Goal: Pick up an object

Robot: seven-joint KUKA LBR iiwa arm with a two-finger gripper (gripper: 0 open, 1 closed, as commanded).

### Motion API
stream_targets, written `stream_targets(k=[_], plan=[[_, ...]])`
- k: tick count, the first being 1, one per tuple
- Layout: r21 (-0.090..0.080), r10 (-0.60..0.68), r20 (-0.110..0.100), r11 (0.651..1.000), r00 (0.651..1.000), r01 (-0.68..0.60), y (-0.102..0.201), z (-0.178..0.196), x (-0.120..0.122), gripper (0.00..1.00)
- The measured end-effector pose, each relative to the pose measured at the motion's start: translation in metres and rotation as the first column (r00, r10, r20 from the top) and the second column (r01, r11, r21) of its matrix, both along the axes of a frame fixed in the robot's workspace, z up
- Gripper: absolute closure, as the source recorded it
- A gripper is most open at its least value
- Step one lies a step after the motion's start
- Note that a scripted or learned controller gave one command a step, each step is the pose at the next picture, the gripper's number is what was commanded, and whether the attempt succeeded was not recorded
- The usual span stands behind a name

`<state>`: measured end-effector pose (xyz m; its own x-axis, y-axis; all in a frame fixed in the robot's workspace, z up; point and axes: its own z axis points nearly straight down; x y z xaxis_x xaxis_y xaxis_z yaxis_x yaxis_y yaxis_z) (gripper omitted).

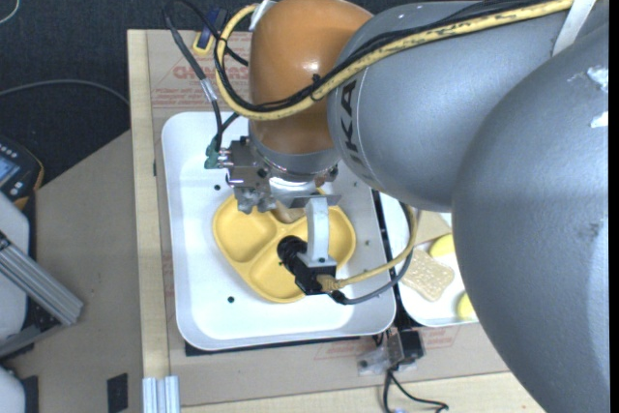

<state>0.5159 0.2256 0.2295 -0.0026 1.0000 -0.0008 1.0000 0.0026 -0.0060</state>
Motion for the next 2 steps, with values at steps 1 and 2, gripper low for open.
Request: stream_targets(k=[1, 2], plan=[[0.006, -0.001, 0.022, 1.000, 1.000, 0.001, -0.001, 0.122, 0.037, 1.00], [0.004, -0.005, 0.011, 1.000, 1.000, 0.005, -0.042, 0.174, -0.029, 1.00]])
